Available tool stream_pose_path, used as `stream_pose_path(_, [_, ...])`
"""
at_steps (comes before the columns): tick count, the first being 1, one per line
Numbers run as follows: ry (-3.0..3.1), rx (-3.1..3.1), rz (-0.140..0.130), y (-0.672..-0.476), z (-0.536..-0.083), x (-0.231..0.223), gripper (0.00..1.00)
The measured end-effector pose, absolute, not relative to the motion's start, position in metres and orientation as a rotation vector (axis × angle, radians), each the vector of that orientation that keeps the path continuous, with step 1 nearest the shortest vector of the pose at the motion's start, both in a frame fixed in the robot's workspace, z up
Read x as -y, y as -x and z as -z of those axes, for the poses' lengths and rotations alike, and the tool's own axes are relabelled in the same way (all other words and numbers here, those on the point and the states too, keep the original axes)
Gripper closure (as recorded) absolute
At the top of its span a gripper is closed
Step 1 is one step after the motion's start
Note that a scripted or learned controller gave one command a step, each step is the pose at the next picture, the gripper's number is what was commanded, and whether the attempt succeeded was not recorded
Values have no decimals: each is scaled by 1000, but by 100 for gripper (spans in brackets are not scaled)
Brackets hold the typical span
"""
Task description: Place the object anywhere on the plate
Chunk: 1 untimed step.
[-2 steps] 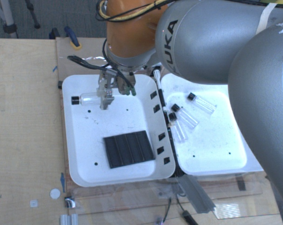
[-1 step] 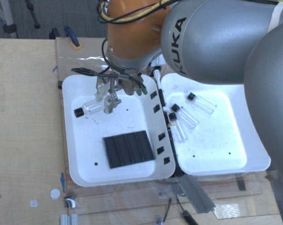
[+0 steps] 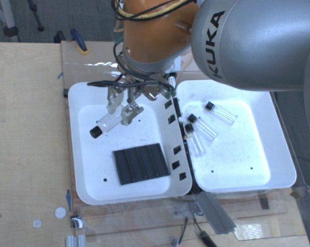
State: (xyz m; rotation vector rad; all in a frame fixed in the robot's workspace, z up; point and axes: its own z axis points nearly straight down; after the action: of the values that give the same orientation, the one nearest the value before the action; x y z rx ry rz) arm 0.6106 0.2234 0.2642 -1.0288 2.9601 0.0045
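A clear tube with a black cap (image 3: 102,126) lies at a slant in the left bin (image 3: 83,153), cap toward the lower left. Its clear end sits between the two fingers of my gripper (image 3: 121,110), which hangs over the bin's upper middle and looks shut on it. The black ribbed plate (image 3: 141,163) lies flat in the same bin, below and slightly right of the gripper, a short gap away from the tube. Nothing rests on the plate.
The right bin (image 3: 257,163) holds three more clear tubes with black caps (image 3: 202,128) near its upper left. A row of black clips (image 3: 174,135) runs along the wall between the bins. The grey arm covers the top right.
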Motion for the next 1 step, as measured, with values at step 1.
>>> stream_pose_path(1, [1346, -2829, -4, -637, -238, -214, 100])
